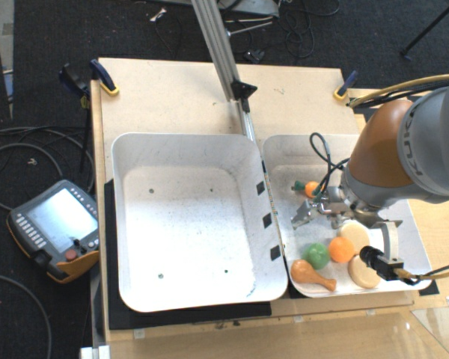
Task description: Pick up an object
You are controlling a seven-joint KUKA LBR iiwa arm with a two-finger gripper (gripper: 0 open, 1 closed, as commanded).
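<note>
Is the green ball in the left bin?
No, the green ball lies in the right bin, beside the orange ball near its front edge.

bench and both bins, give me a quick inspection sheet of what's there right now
surface: pale bench bearing the left bin and the right bin side by side
job's things: in the right bin's near end, a green ball, an orange ball, a tan pear-shaped piece, a cream round piece; a small orange piece further back
clutter: nothing seen in the left bin
grippers: claw low over the right bin, nothing seen between its fingers
cables: black cable looping by the wrist; more on the floor
surroundings: teach pendant on the floor at left, yellow clamps on the bench's far corners
</note>
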